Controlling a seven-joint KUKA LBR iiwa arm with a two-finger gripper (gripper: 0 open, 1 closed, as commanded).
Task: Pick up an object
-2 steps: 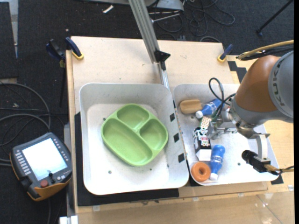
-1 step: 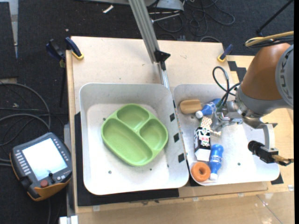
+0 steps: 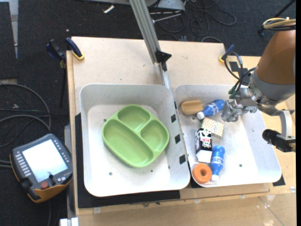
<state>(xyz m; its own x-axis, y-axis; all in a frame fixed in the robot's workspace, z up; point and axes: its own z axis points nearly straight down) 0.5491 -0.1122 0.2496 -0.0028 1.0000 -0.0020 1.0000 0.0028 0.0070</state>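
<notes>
Lying just left of the claw [image 3: 231, 113], whose opening cannot be told, a blue bottle [image 3: 212, 108].

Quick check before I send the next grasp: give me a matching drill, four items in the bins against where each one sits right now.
Items:
1. green divided plate
2. orange ring
3. tan bread roll
4. cow-print carton

Places:
A. far end of the right bin, by the divider
B. left bin
C. near edge of the right bin
D. middle of the right bin, beside a checkered cracker

Pairs: 1-B, 2-C, 3-A, 4-D
</notes>
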